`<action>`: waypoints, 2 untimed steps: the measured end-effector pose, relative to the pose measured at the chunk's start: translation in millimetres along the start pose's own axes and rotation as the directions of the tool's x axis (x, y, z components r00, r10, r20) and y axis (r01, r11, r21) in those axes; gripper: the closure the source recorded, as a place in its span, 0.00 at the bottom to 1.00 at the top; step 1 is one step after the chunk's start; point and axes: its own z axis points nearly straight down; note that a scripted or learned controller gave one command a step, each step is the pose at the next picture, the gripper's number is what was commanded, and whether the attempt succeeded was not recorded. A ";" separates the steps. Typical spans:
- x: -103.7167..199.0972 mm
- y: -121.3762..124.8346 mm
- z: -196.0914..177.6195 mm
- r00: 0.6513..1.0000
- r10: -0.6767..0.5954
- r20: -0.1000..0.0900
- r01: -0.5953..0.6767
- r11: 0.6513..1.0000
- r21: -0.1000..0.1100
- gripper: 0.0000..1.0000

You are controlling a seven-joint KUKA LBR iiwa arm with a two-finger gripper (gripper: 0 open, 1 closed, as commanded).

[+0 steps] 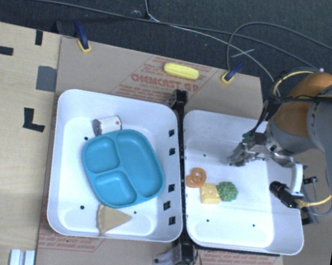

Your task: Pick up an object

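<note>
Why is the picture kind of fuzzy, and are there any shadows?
In the camera view the whole picture is soft and grainy, so small things like the green toy and the orange ring lack fine detail; the light is even, with faint shadows under the blue divided plate and beside the gripper; the white bins look bright but not glaring.
</note>
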 end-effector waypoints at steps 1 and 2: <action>2.7 -3.7 -43.6 1.000 0.002 -0.005 -0.002 1.000 0.002 1.00; 10.0 -10.1 -95.2 1.000 0.001 -0.004 -0.001 1.000 0.002 1.00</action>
